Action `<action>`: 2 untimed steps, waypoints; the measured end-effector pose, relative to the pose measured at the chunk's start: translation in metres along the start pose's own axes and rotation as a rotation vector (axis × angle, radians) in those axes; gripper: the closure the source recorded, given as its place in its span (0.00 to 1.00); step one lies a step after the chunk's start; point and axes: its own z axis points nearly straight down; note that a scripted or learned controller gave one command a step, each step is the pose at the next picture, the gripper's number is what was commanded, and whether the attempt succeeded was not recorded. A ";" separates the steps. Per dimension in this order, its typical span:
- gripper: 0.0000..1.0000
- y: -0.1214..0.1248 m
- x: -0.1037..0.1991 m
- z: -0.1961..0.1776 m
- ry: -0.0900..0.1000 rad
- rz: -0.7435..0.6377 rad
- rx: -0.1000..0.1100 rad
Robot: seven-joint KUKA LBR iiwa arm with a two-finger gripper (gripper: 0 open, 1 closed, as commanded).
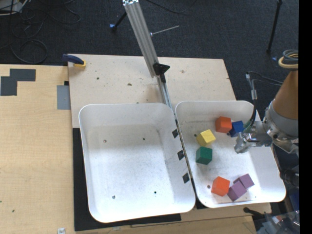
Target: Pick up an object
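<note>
Several coloured blocks lie in the right bin (265,191). An orange block (224,124) and a small blue block (237,127) sit at the back. A yellow block (206,137) and a green block (204,155) lie near the bin's left wall. At the front are another orange block (220,185) and two purple blocks (240,186). My gripper (242,145) hangs at the bin's right side, just below and right of the blue block. No block shows between its fingers.
The left bin (97,130) stands beside the right one, with a divider and black clips between them. A slanted aluminium post (144,38) rises behind the bins. A blue and yellow clamp (74,60) lies on the bench's far left corner.
</note>
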 end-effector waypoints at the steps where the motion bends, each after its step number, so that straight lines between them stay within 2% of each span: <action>1: 1.00 0.016 0.052 -0.001 0.003 -0.005 0.004; 2: 1.00 0.040 0.087 0.009 0.002 -0.003 0.005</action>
